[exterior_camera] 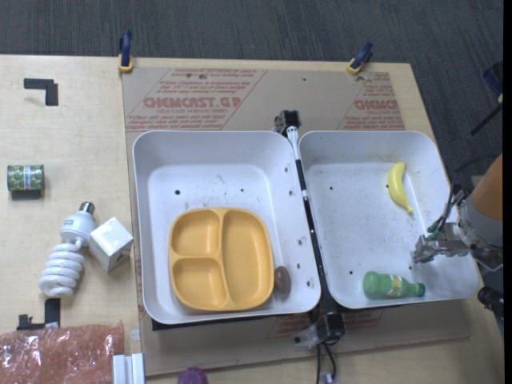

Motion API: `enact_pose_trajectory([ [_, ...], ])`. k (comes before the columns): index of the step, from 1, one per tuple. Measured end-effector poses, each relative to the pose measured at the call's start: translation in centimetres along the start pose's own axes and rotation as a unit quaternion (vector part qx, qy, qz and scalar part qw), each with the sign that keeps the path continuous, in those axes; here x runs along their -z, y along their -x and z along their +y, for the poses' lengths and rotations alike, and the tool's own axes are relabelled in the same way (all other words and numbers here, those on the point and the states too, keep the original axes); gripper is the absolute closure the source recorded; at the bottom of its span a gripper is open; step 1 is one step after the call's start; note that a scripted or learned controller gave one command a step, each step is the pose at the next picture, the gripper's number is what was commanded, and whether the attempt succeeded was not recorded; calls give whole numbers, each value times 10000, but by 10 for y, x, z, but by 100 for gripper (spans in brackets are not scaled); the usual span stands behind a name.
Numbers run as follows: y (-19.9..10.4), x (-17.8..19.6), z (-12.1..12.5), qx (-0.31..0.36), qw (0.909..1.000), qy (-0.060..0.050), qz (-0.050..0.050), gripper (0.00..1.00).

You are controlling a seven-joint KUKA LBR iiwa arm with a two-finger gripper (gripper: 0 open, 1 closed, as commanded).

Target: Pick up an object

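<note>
I can't tell my gripper's [428, 250] state; the light, slippery green bottle [391, 285] just below it wants a mid-body grasp.

The bench [72, 146] carries a brown board [264, 94] at centre, with two white bins [152, 214] on it. At left on the bench lie a green can [25, 179], a bulb [66, 250], a white cube [111, 243] and, lower left, a pink bag [56, 354].
</note>
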State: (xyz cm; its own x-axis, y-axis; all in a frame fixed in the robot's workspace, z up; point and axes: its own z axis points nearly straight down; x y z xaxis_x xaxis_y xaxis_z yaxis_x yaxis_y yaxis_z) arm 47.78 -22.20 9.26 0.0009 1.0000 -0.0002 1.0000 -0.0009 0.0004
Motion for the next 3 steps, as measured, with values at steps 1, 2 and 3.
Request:
enact_pose_trajectory([
  [1, 0, 2, 0, -1, 10000, 3, -2, 100],
  [2, 1, 15, 1, 8, 10000, 11, -5, 100],
  [3, 0, 7, 0, 1, 10000, -1, -1, 100],
])
